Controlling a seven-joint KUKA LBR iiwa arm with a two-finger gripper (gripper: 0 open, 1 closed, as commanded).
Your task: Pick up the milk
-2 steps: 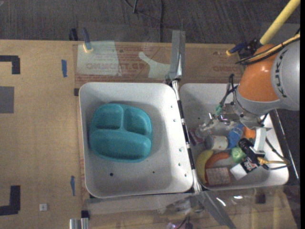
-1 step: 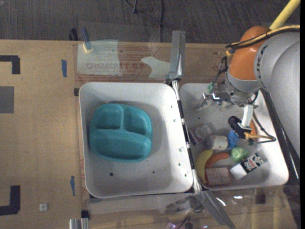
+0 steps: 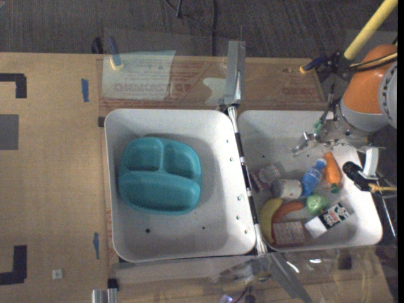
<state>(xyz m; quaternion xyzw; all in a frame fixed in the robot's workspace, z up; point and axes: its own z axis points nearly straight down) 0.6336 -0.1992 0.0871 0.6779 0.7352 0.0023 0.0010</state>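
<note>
The milk (image 3: 329,218) is a small white carton with black cow patches. It lies on its side near the front right corner of the right bin (image 3: 271,131), among other groceries. My gripper (image 3: 315,140) hangs over the back right part of that bin, well behind the milk and apart from it. It is open, with nothing between its fingers. The grey arm with its orange band (image 3: 366,87) reaches in from the right edge.
Around the milk lie a green item (image 3: 316,202), a blue bottle (image 3: 312,177), an orange carrot (image 3: 332,171), a can (image 3: 287,188), a banana (image 3: 269,213) and a brown packet (image 3: 289,232). The left bin (image 3: 126,232) holds a teal divided plate (image 3: 160,174).
</note>
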